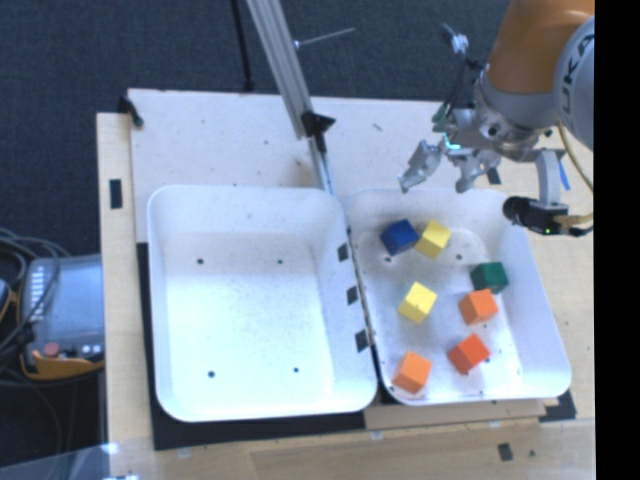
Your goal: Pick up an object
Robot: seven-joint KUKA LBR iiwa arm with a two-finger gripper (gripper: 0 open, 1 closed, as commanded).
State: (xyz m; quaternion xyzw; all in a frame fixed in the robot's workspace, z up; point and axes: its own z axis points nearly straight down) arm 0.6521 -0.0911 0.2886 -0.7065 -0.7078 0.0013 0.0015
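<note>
Cubes (pixel 418 301) crowd the right bin (pixel 540 353); claw (pixel 442 175) hovers, seemingly empty.

Both bins (pixel 250 203) are white. The blocks: one blue (pixel 399 236), one green (pixel 490 276), two yellow (pixel 434 238), three orange (pixel 478 306).

Bench (pixel 220 133): pale speckled board on a wooden base. Two shallow white bins sit directly on it, touching side by side: left bin (pixel 165 268) at 9 o'clock, right bin (pixel 535 308) at 3 o'clock. A slanted aluminium post (pixel 285 63) rises at 12 o'clock.
</note>
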